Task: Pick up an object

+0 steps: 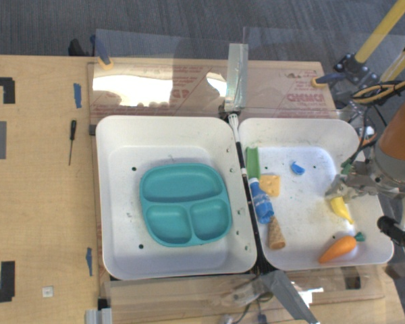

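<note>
The right bin (304, 130) holds several small things. Along its left wall lie a green stick (252, 161) and a blue bottle-shaped piece (262, 203), with a yellow wedge (271, 185) beside them. A small blue piece (296, 168) lies further back. A brown cone (276, 234) rests near the front, and an orange carrot (339, 248) sits at the front right. A yellow banana-like piece (341, 208) lies near the right wall. My gripper (344, 188) hangs low at the bin's right side, just above and behind this yellow piece. I see nothing held in it.
The left bin (115, 140) carries a teal divided plate (185, 203). A clear panel with a metal post (236, 79) stands behind both bins. Cables and a yellow bar (385, 29) crowd the back right. The arm's orange band (398, 140) is at the right edge.
</note>
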`<state>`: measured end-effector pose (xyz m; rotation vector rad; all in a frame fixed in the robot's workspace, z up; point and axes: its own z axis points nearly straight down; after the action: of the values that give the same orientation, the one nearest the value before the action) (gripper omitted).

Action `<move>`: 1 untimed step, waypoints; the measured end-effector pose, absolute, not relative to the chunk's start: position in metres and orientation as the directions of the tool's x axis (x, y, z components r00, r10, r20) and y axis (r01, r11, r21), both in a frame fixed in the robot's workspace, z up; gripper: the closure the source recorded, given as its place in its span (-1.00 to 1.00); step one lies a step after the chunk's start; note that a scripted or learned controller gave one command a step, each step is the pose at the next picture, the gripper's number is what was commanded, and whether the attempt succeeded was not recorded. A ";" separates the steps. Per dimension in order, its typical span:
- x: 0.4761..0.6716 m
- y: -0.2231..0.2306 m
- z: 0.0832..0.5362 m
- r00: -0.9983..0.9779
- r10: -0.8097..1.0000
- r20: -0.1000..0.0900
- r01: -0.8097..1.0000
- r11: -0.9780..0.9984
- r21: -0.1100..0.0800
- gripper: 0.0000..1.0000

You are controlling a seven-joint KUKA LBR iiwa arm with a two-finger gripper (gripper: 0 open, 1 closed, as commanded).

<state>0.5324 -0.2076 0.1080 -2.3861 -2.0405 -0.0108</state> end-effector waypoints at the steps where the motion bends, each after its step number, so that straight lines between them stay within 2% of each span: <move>1: 0.534 -0.159 0.217 0.158 0.987 0.001 0.987 -0.158 0.012 1.00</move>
<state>0.5340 -0.1590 0.2168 -2.3969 -2.0433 -0.0133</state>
